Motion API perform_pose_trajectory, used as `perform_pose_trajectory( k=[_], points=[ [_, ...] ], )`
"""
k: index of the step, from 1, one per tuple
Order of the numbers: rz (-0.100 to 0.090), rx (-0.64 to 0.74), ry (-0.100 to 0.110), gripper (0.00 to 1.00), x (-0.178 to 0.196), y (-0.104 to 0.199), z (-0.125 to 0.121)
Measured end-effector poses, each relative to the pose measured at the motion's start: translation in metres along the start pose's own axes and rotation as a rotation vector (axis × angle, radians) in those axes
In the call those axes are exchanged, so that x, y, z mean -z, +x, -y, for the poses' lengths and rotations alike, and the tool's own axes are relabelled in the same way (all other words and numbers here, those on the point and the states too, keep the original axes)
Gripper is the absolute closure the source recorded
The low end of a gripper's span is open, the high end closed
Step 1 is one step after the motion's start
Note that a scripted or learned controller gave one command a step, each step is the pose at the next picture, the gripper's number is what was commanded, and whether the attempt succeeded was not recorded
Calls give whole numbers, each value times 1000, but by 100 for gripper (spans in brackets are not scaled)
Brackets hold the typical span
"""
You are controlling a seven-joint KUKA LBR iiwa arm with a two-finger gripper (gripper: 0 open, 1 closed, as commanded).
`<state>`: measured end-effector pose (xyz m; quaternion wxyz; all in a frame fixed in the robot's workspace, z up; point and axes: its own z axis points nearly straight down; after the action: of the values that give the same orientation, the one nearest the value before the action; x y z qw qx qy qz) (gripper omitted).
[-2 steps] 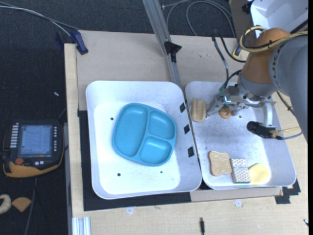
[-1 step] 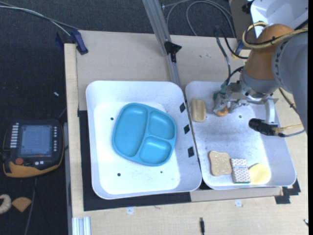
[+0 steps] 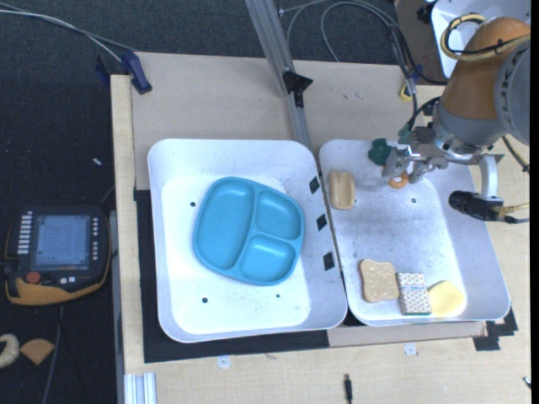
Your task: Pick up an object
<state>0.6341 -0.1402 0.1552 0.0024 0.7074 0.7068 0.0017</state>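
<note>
The end effector hovers low at the far end of the right bin, near a small orange piece; whether it grips, I cannot tell. Nothing looks lifted, so picking remains.

Bright even light; soft shadows; slight blur

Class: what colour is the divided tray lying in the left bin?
Light blue; the tray shows plainly in the camera view.
</note>
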Motion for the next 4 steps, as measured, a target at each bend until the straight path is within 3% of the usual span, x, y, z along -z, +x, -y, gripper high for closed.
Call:
perform_pose_trajectory(
  k=[1, 4],
  points=[
    [1, 2, -2, 100, 55, 0, -2],
    [-4, 7, 10, 100, 47, 154, 61]
  ],
)
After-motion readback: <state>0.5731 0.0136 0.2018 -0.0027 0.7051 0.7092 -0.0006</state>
